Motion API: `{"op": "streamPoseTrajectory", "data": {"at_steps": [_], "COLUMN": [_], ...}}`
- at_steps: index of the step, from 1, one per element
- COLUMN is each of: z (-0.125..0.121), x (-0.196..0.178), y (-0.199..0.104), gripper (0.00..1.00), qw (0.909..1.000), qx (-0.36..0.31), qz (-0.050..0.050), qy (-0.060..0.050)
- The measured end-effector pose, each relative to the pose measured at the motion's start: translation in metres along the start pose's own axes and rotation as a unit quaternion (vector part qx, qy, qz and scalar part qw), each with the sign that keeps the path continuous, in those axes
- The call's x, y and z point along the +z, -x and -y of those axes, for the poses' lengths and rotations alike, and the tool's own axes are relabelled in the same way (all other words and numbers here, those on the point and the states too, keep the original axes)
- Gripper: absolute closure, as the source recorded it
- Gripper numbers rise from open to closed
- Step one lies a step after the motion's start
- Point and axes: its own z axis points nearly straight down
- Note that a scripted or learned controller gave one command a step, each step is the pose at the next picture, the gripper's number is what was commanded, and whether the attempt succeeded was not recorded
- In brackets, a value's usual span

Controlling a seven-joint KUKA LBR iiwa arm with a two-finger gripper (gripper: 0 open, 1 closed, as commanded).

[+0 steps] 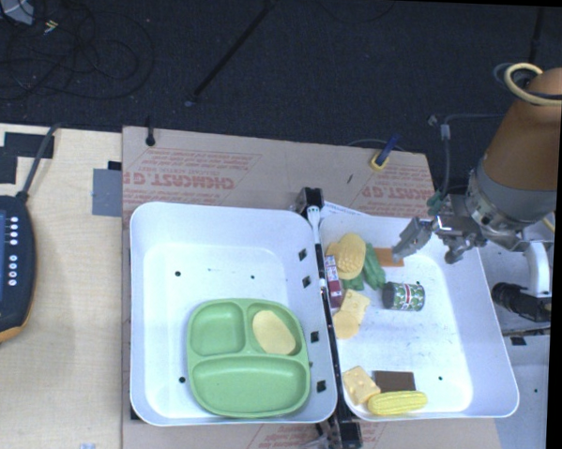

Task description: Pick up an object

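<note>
My gripper point(434, 244) hangs over the far side of the right bin point(482, 323), its two fingers spread apart and open with nothing between them. Just left of it lie an orange carrot piece point(386, 258), a yellow corn-like toy point(351, 254) and a green toy point(372, 272). A small dark can point(404, 296) lies on its side below and left of the gripper. Further along the bin's left wall are a red-and-white item point(333, 278) and a yellow wedge point(350, 314). At the near end lie a yellow block point(358, 383), a brown bar point(394, 380) and a corn cob point(399, 401).
The left bin point(166, 260) holds a green divided plate point(226, 376) with a yellow piece point(275, 333) in one compartment. A divider rail point(317, 296) runs between the bins. A teach pendant point(1, 270) sits at the far left. The arm's orange band point(528, 129) rises at the right.
</note>
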Motion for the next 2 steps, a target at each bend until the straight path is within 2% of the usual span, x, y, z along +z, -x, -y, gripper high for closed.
{"op": "streamPoseTrajectory", "data": {"at_steps": [1,2], "z": [-0.061,-0.06], "x": [0.096,0.181], "y": [0.03,0.021], "gripper": [0.0,0.0], "qw": [1.0,1.0], "qx": [0.0,0.0], "qz": [0.0,0.0], "qy": [-0.002,-0.001]}}
